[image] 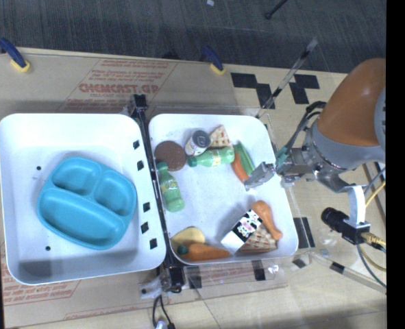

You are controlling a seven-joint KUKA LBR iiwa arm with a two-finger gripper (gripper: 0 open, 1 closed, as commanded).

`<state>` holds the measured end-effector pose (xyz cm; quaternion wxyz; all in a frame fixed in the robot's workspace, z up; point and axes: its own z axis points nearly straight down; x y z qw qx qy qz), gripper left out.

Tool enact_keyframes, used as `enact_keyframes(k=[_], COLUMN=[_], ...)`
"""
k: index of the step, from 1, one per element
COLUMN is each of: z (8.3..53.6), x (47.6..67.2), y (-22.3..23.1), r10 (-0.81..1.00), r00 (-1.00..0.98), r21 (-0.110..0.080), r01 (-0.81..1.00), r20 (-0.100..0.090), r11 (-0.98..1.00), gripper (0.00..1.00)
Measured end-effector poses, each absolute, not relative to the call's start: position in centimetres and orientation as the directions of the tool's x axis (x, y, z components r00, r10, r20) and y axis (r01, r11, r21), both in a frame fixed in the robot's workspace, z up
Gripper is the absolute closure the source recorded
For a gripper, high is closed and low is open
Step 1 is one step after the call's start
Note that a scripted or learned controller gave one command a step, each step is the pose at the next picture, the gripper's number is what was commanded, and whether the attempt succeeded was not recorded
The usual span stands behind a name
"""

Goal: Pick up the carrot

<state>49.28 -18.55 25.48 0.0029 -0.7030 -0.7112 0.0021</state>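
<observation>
My gripper (260, 175) hangs low over the right bin (209, 208), close to its right wall, because the carrot (240, 163) lies just there: an orange root with a green top, resting on the bin floor in the upper right part, its green end pointing to the far wall and its orange tip pointing toward me. The gripper's grey end sits just beside that orange tip, near enough that from this slanted view I cannot say if it touches. Whether the gripper is spread or closed I cannot tell, and I see nothing held in it, so I judge the carrot not yet taken. The carrot's neighbour is a green bottle (212, 158) lying on its side, its end close against the carrot's left flank; that leaves me little room on that side, so I judge a grip across the orange body, nearer the tip, to be the safer one. There is a second orange thing (206, 252) at the near edge of the same bin, next to a yellowish lump (188, 236); it has no green top that I can see, so I take the upper one as my target. The left bin (10, 136) holds a blue tray (86, 201), well apart from this work.
</observation>
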Motion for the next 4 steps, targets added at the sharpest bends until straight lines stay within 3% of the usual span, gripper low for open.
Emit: enact_keyframes(k=[1, 2, 3, 4], z=[17.2, 16.7, 11.0, 11.9], x=[47.6, 47.7, 48.1, 48.2], y=[-12.2, -19.0, -20.3, -20.3], r10=[0.980, 0.918, 0.962, 0.958], r00=[-0.197, -0.397, -0.273, -0.286], r21=[-0.010, -0.003, 0.006, 0.004], r01=[0.980, 0.918, 0.962, 0.958], r20=[0.003, -0.002, 0.000, -0.001], r11=[0.197, 0.397, 0.273, 0.286], gripper=[0.00, 0.00, 0.00, 1.00])
